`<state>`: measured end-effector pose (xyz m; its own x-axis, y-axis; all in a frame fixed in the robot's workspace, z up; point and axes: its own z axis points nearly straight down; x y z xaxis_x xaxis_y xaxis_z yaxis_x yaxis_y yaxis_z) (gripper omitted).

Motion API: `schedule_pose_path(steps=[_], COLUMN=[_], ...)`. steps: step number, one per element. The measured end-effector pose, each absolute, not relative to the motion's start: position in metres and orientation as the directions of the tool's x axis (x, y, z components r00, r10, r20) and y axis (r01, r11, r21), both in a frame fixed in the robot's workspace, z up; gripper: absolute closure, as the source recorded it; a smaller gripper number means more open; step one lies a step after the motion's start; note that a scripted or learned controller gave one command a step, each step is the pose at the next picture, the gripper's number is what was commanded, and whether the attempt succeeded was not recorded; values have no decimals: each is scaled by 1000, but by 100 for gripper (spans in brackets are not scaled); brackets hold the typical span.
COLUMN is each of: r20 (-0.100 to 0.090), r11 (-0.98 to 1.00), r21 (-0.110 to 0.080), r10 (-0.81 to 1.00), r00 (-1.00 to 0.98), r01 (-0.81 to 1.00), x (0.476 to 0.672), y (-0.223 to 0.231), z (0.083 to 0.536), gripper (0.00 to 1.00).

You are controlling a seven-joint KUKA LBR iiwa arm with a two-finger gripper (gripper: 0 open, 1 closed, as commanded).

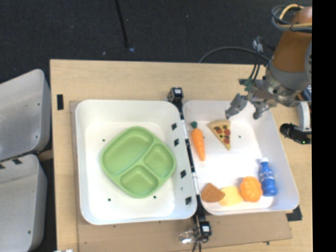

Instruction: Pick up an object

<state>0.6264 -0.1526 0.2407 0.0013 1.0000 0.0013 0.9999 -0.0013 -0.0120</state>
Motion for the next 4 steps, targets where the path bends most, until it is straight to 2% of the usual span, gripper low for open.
schedule_pose_path(steps=[1,2,3,4], r20=[0,-2,-2,-2], r11=[1,-1,-1,-3], r21=[1,-4,-3,-2], r10=[1000,1000,1000,1000], r00=[-1,1,1,3], r01=[1000,1000,1000,1000], x=[629,622,623,623], y=[-152,-162,-171,-173], z=[249,196,136,99], gripper=[0,0,0,0])
